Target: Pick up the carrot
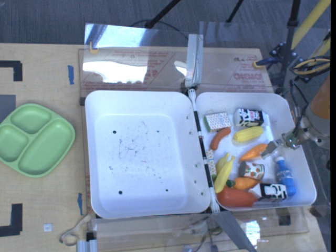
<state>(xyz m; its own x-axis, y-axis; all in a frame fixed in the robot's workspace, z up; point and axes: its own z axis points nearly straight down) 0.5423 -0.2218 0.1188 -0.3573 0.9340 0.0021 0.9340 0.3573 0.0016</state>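
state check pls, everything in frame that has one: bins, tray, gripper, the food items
left bin: holds no items
right bin: crowded with toy food
green tray: lies on the bench left of the bins, compartments bare
gripper: low in the right bin, next to the carrot
carrot: lying in the bin, not lifted
corn cob: lying flat
blue bottle: on its side
banana: lying flat
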